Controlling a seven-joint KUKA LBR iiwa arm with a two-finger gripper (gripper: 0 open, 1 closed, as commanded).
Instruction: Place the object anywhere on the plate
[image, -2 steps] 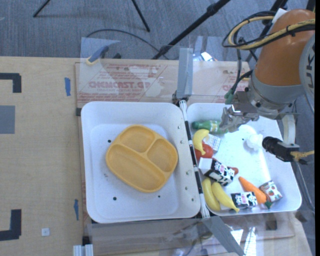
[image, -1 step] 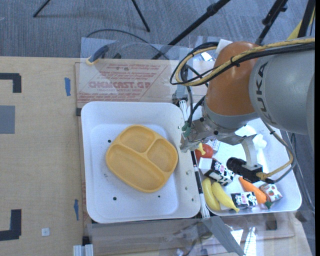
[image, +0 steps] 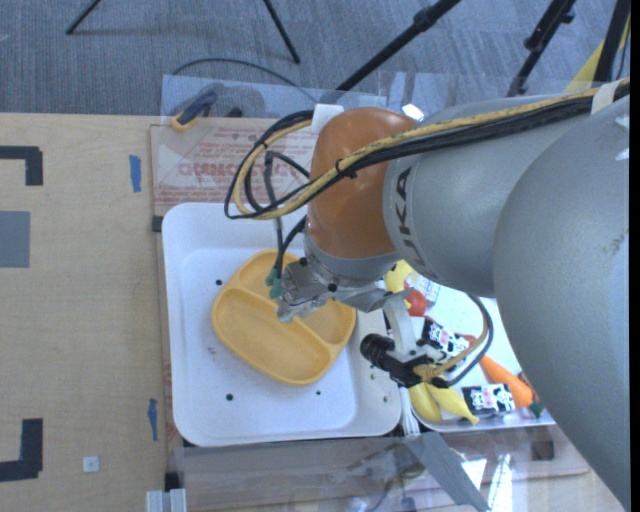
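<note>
Gripper hovers over yellow divided plate inside 1 white bin.

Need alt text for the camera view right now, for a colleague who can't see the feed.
The grey and orange arm reaches in from the right, its end effector low over a yellow divided plate in the left white bin. The right bin holds a jumble of small items, including a banana and a carrot.
</note>
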